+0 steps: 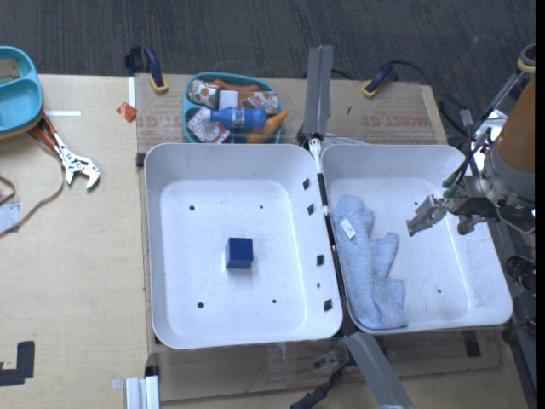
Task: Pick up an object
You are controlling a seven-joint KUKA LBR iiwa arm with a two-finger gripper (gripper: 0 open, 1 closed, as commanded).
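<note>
The gripper (423, 219), jaws slightly parted and holding nothing, hovers over the right bin (477, 164), with the crumpled blue cloth (368, 262) just left of and below the jaws, long axis running near-to-far, and the blue block (240, 252) farther left.

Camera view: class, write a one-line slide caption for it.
Gripper above the right bin beside a light blue cloth; blue block in the left bin.
</note>
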